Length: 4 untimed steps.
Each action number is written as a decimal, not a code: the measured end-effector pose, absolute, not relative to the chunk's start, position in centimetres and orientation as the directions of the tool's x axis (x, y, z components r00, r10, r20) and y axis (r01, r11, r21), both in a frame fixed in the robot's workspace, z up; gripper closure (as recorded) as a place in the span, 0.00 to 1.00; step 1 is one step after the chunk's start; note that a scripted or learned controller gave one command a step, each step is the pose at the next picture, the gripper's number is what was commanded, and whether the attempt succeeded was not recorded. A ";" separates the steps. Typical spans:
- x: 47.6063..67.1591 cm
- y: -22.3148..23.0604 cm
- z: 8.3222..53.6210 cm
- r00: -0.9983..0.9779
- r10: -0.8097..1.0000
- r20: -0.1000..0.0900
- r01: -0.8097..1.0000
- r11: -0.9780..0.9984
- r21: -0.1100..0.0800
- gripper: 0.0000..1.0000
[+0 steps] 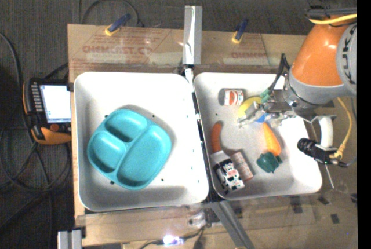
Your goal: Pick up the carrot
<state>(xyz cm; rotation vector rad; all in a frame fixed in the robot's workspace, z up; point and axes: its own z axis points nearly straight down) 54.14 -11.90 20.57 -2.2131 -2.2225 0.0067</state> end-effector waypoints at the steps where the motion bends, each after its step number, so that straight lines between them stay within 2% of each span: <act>1: 52.6 -20.9 14.3 0.129 0.992 -0.001 0.992 -0.129 -0.007 0.00; 2: 55.4 -20.4 8.9 0.100 0.995 0.013 0.995 -0.100 0.004 0.00; 3: 55.4 -20.7 9.5 0.100 0.995 0.004 0.995 -0.100 0.006 1.00; 4: 51.6 -15.9 17.2 0.243 0.970 -0.001 0.970 -0.243 -0.007 1.00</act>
